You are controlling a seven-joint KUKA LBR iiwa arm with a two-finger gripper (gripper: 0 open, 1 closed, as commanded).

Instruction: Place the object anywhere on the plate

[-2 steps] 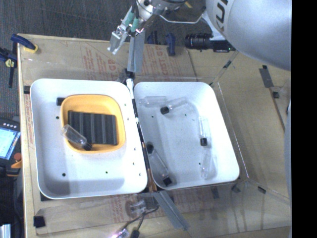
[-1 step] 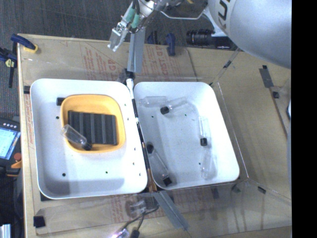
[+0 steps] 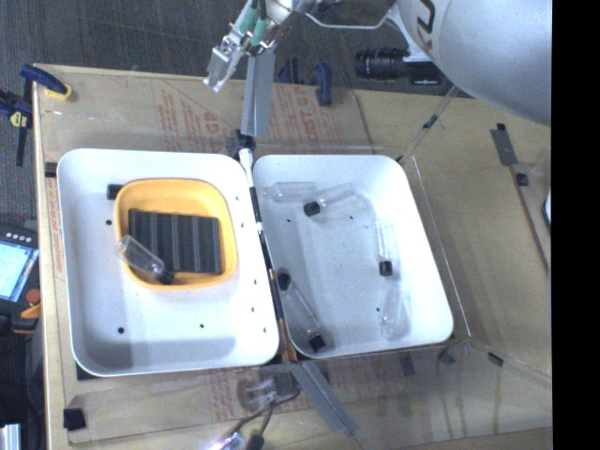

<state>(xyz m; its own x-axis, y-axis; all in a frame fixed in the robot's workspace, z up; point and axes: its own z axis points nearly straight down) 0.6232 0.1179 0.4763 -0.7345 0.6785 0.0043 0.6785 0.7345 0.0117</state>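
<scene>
Arm raised, reaching in from the upper right

The grey arm [image 3: 478, 26] slants toward the top centre (its wrist partly cropped), the claw [image 3: 225, 64] hanging low and tilted left, nothing between its fingers.

Grey KUKA arm [image 3: 478, 36], black lettering, green-tipped end effector [image 3: 230, 54]

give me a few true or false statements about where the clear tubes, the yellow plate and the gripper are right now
1. A clear tube lies on the yellow plate in the left bin. True.
2. The yellow plate sits in the right bin. False: it sits in the left bin.
3. The right bin holds several clear tubes with black caps, such as one near its right wall. True.
4. The gripper is down inside the right bin. False: it hangs above the bench, beyond the bins' far edge.
5. The plate has a dark ribbed centre. True.
</scene>
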